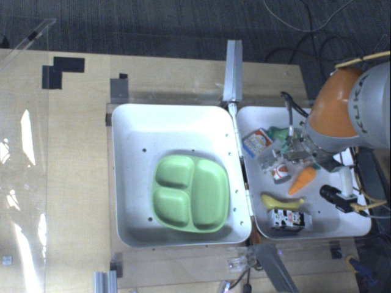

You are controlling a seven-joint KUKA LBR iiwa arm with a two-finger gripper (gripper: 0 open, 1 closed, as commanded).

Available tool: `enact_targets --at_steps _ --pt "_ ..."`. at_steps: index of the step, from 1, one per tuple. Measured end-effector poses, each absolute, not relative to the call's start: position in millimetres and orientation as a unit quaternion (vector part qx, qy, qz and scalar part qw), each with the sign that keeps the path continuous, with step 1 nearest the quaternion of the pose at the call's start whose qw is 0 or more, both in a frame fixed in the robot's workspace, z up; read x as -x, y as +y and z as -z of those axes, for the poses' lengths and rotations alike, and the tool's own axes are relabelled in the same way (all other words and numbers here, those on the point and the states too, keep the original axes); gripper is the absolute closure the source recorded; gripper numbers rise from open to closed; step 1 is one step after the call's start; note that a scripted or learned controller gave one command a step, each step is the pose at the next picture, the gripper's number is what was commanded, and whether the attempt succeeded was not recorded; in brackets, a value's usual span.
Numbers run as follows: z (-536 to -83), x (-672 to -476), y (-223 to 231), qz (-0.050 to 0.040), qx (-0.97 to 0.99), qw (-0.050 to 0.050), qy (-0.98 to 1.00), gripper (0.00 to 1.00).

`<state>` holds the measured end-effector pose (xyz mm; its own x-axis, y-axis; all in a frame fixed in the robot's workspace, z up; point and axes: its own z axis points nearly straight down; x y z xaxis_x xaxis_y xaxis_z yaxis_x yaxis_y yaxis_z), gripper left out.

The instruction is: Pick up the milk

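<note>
The milk (257, 141), a small carton with a red and blue label too blurred to read, lay in the right bin (360, 224) near its back-left corner, tipped over, its long axis slanting from the bin's left wall up toward the back edge. The gripper (292, 152) hung just beside it, over the bin's middle, and I could not tell whether it was clenched or released. Under it sat a small white and red cup (280, 173), with a carrot (302, 180) angled alongside. Nearer the front edge lay a banana (281, 202) and a dark box (288, 219). The left bin (131, 163) carried a green tray (191, 192).
</note>
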<state>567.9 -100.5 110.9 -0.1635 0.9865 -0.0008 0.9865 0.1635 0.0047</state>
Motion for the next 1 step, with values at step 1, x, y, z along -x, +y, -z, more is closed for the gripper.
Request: enact_targets --at_steps 1 --pt "-140.6 -621.7 -141.6 -0.0021 -0.654 0.004 0.756 0.0"
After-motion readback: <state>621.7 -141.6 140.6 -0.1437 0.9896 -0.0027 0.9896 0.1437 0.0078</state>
